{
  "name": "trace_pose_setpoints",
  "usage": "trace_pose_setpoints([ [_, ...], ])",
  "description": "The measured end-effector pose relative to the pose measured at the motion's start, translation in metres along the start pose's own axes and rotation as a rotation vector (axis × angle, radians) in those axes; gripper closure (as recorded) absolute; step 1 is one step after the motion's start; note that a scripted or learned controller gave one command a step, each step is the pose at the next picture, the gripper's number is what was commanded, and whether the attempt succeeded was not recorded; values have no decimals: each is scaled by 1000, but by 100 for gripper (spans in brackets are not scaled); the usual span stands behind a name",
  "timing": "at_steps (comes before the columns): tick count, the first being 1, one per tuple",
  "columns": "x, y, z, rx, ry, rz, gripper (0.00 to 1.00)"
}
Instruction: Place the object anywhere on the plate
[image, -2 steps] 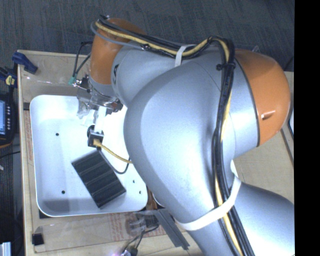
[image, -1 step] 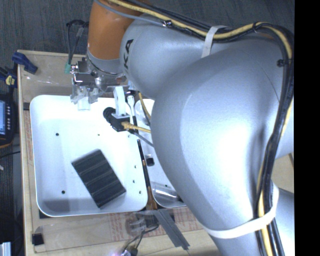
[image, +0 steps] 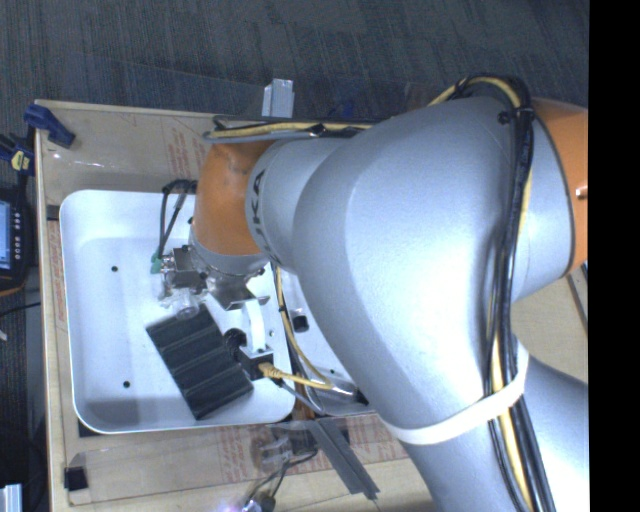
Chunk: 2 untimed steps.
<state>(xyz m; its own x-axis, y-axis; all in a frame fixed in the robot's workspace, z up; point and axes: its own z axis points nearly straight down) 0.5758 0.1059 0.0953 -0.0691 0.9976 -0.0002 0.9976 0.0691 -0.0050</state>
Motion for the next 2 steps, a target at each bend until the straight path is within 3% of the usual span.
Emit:
trace_pose_setpoints([
  [1, 1, 70, 12, 42, 0, 315, 100],
  [2, 68, 76, 11, 38, -8, 125, 100],
])
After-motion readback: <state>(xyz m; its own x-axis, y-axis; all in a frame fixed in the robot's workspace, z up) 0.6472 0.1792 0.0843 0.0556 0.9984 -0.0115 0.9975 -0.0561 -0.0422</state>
